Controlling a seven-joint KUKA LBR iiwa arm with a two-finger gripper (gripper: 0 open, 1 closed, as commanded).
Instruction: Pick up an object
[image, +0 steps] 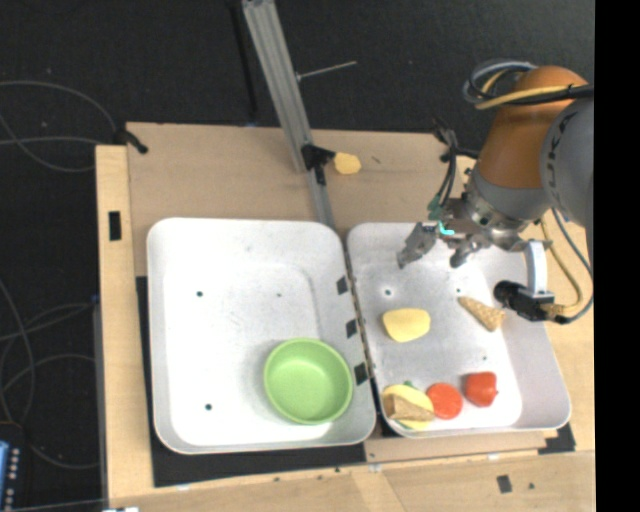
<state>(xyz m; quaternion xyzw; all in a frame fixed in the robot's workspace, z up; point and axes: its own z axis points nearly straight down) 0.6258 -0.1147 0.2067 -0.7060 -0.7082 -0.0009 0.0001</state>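
Tan wedge (408, 405) hides a yellow piece; tool (435, 247) (fingers spread, nothing between) hovers beyond.

You get no readable text here: no label, brand, number or sign stands legibly on the two shallow white plastic bins (250, 240), the tan wooden bench top (210, 170), the round green plastic bowl (308, 380) or the grey arm with its orange band (525, 130). Any marking there is too small to make out.
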